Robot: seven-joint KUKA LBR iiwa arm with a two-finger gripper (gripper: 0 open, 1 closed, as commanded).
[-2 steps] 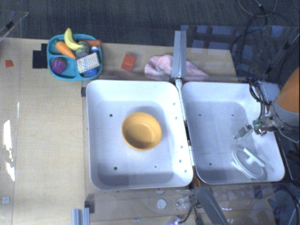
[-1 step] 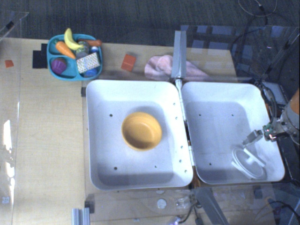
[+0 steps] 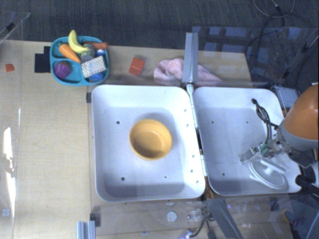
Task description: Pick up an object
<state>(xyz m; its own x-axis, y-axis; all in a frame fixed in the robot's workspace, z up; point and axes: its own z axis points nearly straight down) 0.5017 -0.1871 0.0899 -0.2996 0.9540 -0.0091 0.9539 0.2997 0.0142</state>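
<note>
You are seeing the gripper (image 3: 255, 152) hanging low in the right bin (image 3: 224, 133), just above a clear lid-like object (image 3: 269, 174); I cannot tell its opening. The yellow bowl (image 3: 151, 139) is sitting centered in the left bin (image 3: 114, 148), well apart.

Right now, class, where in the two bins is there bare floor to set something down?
Left bin: bare floor all around the yellow bowl. Right bin: its left half is bare; the right side is crowded by the gripper and a clear object.
</note>
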